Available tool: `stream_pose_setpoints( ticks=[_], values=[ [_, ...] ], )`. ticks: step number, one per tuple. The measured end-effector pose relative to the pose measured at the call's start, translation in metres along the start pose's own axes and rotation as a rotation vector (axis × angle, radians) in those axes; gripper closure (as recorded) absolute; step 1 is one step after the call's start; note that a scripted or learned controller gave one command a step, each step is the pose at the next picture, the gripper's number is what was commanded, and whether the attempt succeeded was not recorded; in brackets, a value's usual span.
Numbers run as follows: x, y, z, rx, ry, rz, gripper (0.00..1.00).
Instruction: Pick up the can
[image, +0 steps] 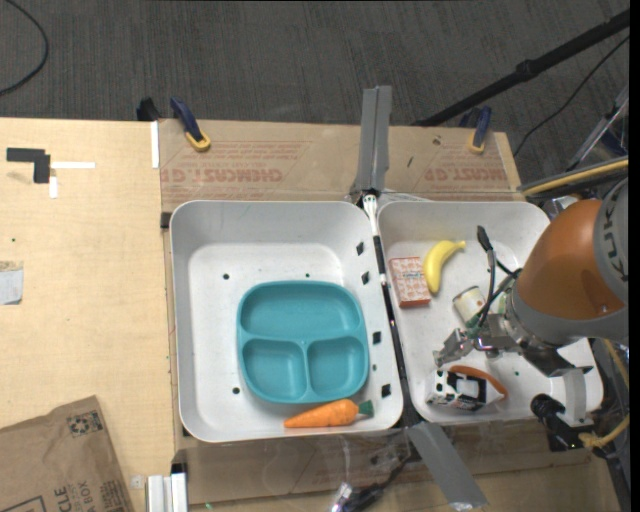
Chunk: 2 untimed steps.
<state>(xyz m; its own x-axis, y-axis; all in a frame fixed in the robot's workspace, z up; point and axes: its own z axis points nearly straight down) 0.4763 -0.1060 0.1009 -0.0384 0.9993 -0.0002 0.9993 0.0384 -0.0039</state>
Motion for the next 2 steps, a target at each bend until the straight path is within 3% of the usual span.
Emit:
stream_pose_setpoints(
  ticks=[1, 2],
  values=[
    [-0.0152, 0.0610, -0.0204, -0.003, -0.001, 0.039, 0.00],
    [-0.0157, 0.0608, -0.0287, -0.001, -0.001, 0.038, 1.00]
  ],
)
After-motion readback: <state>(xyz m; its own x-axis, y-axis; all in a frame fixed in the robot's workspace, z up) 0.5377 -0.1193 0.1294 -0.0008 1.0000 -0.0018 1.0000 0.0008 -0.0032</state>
